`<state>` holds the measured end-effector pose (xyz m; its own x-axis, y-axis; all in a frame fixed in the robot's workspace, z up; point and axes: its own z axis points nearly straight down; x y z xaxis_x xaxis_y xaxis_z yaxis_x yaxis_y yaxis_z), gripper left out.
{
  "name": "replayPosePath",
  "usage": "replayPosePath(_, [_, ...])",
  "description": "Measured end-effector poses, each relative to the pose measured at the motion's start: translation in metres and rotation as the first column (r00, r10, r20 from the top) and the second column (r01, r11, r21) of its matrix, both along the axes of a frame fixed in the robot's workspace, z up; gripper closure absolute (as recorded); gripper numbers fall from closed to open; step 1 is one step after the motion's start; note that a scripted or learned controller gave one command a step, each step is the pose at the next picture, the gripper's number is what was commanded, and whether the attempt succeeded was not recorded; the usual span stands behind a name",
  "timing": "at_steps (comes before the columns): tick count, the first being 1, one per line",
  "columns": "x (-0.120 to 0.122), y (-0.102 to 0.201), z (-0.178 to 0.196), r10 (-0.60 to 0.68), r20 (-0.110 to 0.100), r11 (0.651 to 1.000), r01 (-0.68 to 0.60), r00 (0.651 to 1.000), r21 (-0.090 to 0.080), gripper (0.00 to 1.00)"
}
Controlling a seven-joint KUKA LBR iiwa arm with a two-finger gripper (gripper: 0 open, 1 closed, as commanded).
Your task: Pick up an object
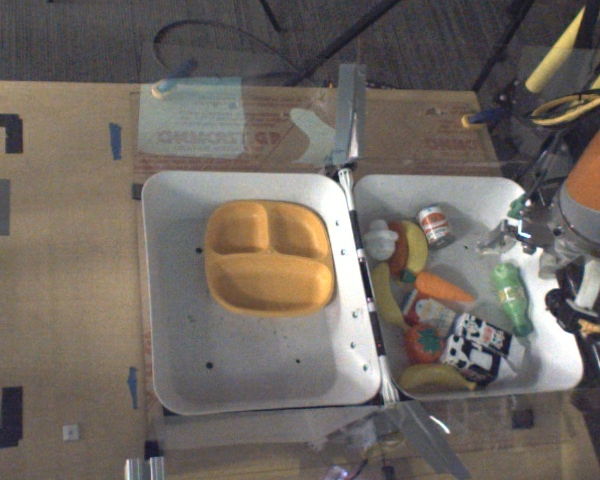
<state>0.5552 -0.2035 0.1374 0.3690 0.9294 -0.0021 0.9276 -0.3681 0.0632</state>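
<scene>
Curved yellow banana [435, 376] beside cow-print carton [478, 346]; orange sectioned tray [270, 258]; jaws unclear.

Grey robot arm [583, 218] comes in at the far right edge of the view, with a fat orange band [592, 173] just above the grey wrist. The small metal two-finger gripper [520, 230] pokes out leftward from the wrist, hanging low. It's too small and blurry to tell how it's set, honestly.
</scene>
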Motion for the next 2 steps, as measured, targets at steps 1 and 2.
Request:
replayPosePath(1, [-0.011, 0.072, 0.046, -0.157, -0.061, 0.987, 0.159, 0.986, 0.026, 0.0])
replayPosePath(2, [0.047, 0.058, -0.052, -0.166, -0.06, 0.986, 0.168, 0.984, 0.026, 0.0])
